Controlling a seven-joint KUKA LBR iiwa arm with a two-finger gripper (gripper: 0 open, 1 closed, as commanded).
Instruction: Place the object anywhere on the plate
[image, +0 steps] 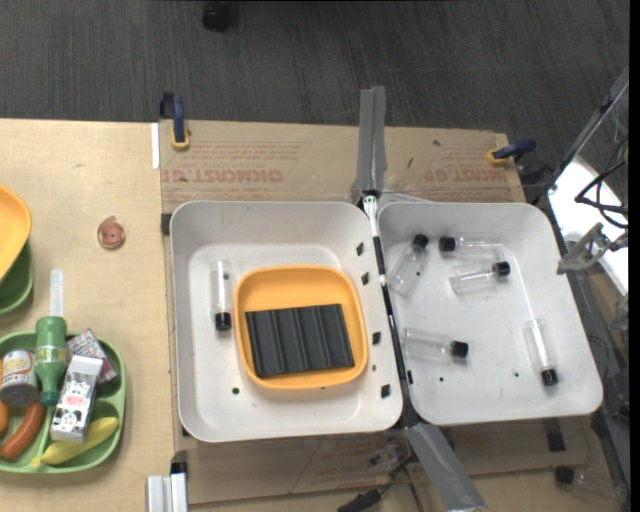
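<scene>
Partly cropped yellow dish (10, 235) at left edge

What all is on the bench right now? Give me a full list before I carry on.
bins: 2, white, side by side mid-bench
plate: 1, orange, in the left bin
ridged block: 1, dark grey, lying on the plate
vial: 1, clear with black cap, in the left bin left of the plate
vials: 5, clear with black caps, scattered in the right bin
cardboard sheet: 1, brown, under the bins
clamps: 2, blue and yellow, at the cardboard's far corners
green tray: 1, at the left edge, holding toy food, a green bottle and small cartons
bowls: stacked, yellow over green, far left, cut off
small disc: 1, pinkish, on the wood left of the bins
</scene>
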